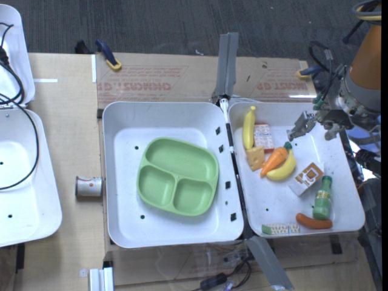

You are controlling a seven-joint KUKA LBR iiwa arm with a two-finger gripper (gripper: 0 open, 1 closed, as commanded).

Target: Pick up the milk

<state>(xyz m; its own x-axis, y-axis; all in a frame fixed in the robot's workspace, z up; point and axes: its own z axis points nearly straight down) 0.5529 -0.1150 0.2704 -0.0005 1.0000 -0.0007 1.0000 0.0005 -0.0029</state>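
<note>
The end effector (301, 128), its state impossible to tell, hung above the right bin (348, 180), and the milk (306, 178) lay below it, touching the green bottle (323, 197), which a descent might knock away.

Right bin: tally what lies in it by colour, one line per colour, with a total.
Yellow: 3, two bananas and a cheese wedge
Orange: 2, carrot and sausage
Green: 1, bottle
White: 1, milk carton
Other printed packs: 2, a box and a flat strip
Total: 9
</note>
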